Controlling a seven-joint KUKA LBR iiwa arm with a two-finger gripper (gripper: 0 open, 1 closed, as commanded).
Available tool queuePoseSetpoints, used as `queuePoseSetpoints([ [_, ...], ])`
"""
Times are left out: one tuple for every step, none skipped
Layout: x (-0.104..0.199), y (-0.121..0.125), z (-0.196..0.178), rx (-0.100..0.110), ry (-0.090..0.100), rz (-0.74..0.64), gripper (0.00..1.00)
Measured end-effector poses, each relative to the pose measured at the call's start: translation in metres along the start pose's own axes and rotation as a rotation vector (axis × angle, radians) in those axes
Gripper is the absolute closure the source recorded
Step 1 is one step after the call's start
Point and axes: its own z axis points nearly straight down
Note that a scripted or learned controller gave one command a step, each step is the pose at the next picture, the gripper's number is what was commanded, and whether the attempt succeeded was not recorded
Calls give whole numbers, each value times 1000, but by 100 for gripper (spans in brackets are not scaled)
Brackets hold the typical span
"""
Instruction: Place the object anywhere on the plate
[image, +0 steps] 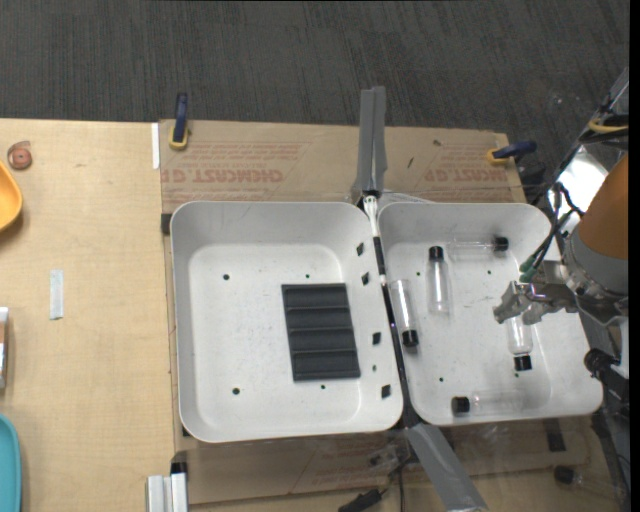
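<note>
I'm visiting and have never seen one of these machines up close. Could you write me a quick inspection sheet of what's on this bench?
Surface: two shallow white bins side by side, left bin and right bin, on brown cardboard clamped at the back.
Job's things: a dark ribbed plate lies flat in the left bin; several clear tubes with black caps lie scattered in the right bin.
Clutter: nothing seen inside the bins beyond these.
Pincer: the pincer hangs over the right bin's right side, above one tube.
Cables: wires run along the arm at the right.
Surroundings: wooden tabletop to the left, dark carpet behind.
</note>
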Motion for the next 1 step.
queuePoseSetpoints([
  [71, 44, 1, 2, -1, 36, 100],
])
